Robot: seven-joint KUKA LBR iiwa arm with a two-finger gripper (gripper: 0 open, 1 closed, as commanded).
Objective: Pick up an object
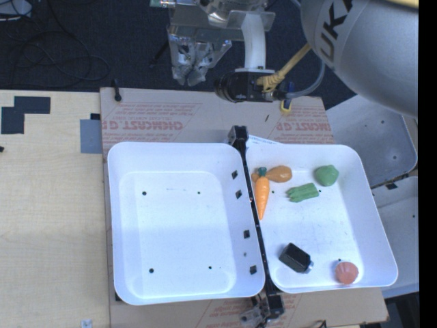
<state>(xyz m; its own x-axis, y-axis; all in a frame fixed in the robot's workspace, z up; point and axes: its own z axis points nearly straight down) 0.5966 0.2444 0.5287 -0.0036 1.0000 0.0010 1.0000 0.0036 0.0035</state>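
The small black block-shaped object [295,257] lying alone in the near part of the right white bin [372,203] looks light and rigid, best pinched across its short sides; the gripper's [194,57] state I cannot tell.

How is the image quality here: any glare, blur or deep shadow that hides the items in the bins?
Camera view: even lighting, items sharp; the carrot, black block and green pieces cast only small soft shadows. The left bin has a brighter patch on its floor. The end effector sits against dark background, slightly blurred; the arm looms large and soft.
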